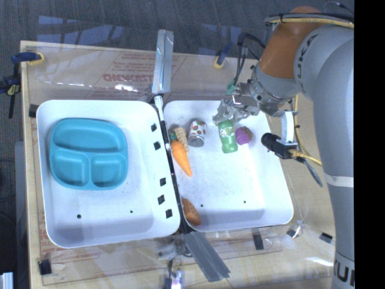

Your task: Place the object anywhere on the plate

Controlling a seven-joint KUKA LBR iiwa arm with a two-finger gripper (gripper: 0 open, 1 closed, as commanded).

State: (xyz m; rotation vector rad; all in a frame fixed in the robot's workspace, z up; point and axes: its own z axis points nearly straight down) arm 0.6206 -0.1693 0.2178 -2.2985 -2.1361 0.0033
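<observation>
The gripper [228,114] hangs over the back of the right bin [264,203], with a green bottle [228,136] upright directly under it; whether it grips the bottle I cannot tell. A purple ball [243,136] sits just beside the bottle, and a can [197,132] and carrot [181,156] lie nearer the divider. The blue plate [88,154] lies in the left bin [96,221].
</observation>
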